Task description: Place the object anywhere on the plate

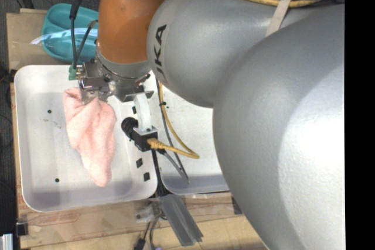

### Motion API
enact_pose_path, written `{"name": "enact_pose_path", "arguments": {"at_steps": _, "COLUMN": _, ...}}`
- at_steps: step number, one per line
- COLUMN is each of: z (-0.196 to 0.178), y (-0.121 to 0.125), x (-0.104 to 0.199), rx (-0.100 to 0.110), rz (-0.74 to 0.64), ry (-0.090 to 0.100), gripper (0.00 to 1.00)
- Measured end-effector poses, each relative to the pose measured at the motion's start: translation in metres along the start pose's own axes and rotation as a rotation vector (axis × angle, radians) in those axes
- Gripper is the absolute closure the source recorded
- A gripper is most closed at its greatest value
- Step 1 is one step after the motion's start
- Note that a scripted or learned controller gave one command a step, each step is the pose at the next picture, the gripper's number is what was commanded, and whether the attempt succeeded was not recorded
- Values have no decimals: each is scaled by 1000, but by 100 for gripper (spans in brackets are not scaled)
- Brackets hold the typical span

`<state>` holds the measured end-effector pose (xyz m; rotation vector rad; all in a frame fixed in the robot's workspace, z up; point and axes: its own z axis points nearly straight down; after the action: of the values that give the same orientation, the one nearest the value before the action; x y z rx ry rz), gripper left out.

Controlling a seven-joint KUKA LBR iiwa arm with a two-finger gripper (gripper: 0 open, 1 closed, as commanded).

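Observation:
A pink cloth (91, 132) hangs in a long fold over the left white bin (35, 143). Its top end is bunched between the fingers of my gripper (94, 92), which is shut on it. The lower tip of the cloth reaches down toward the bin floor near the front. The orange band (123, 14) of the arm sits just above the gripper, over the bin's back right corner. The arm's grey body covers most of the right half of the view.
A teal container (61, 26) with clear plastic on it stands behind the left bin. A strip of the right bin (187, 175) shows under the arm. A black connector with a yellow cable (176, 152) hangs over the bins' shared wall.

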<state>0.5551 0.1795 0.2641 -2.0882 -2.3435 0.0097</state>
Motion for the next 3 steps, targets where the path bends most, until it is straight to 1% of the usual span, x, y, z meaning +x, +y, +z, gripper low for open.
{"name": "enact_pose_path", "arguments": {"at_steps": 1, "z": 96, "y": 6, "x": 26, "rx": 0, "rz": -99, "ry": 0, "gripper": 100}}
{"name": "enact_pose_path", "arguments": {"at_steps": 2, "z": 37, "y": 69, "x": -18, "rx": -5, "rz": -344, "ry": 0, "gripper": 100}}
{"name": "enact_pose_path", "arguments": {"at_steps": 3, "z": 45, "y": 52, "x": 12, "rx": -1, "rz": -347, "ry": -1, "gripper": 100}}
